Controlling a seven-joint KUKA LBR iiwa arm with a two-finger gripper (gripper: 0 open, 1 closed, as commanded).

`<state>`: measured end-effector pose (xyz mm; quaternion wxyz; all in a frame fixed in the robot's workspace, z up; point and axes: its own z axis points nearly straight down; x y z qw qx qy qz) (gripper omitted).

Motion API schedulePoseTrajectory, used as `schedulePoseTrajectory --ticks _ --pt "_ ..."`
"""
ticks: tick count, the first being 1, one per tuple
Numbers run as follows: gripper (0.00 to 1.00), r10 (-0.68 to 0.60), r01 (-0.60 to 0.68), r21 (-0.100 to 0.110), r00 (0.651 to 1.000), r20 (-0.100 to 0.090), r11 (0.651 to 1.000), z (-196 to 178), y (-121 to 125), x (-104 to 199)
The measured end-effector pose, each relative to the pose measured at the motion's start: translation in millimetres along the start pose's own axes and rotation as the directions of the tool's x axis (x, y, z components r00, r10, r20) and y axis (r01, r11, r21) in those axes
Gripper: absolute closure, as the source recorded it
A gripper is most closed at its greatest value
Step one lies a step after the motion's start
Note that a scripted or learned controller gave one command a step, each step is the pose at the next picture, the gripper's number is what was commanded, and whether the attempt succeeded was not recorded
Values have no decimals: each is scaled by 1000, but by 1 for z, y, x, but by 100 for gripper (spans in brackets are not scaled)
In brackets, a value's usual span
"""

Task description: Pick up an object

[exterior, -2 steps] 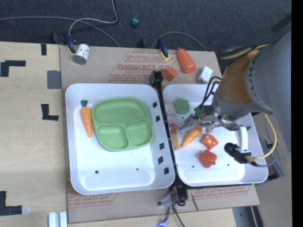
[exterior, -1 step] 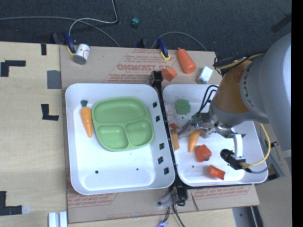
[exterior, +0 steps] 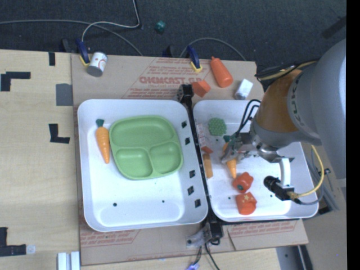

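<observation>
Objects to pick: several small orange and red toy foods lie in the right bin (exterior: 304,204), among them a small orange piece (exterior: 231,167), a red pepper-like piece (exterior: 243,181) and another red piece (exterior: 246,203).
Gripper: the gripper (exterior: 235,148) is low in the right bin, just above the small orange piece; its grip state cannot be told.
Arm: the arm (exterior: 292,108) reaches in from the right, bent down over that bin.
Left bin: the left bin (exterior: 135,218) holds a green divided plate (exterior: 146,146) and a toy carrot (exterior: 102,141) beside it.

robot lab: grey arm (exterior: 315,103) over two white bins (exterior: 90,167) of toy food, clamped cardboard (exterior: 163,77), loose cables (exterior: 132,4).
</observation>
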<state>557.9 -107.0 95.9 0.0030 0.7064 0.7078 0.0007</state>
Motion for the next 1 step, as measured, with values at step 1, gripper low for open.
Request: schedulePoseTrajectory --ticks 1 --pt "100 -1 1 5 1000 -4 1000 -89 1 93"
